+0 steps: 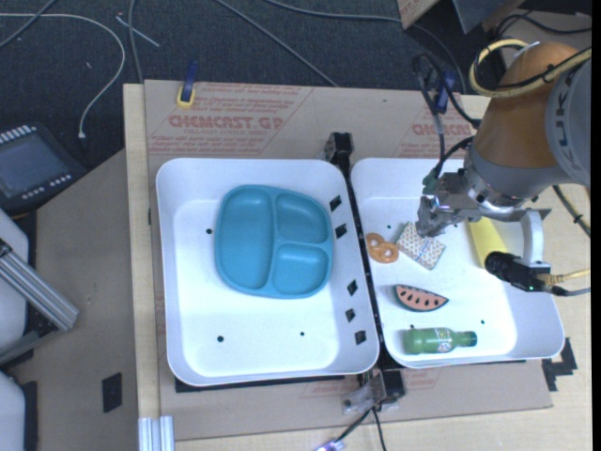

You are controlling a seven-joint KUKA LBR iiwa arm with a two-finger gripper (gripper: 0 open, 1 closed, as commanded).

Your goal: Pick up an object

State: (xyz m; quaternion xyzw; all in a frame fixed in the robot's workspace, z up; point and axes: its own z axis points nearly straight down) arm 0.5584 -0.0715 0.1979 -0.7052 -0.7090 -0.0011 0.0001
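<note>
The right bin [526, 341] holds a pretzel [381, 248], a white patterned packet [422, 246], a watermelon slice [420, 298], a green bottle [438, 340] lying on its side, and a yellow object [485, 240] partly hidden under the arm. My gripper [431, 220] hangs low over the packet's upper right edge, just above or touching it. The arm's body covers the bin's upper right part.
The left bin [188, 318] holds a blue divided plate [274, 241]. A black divider with clips [349, 252] runs between the bins. Cables lie on the dark floor behind the bench. A black part [512, 269] of the arm juts over the right bin.
</note>
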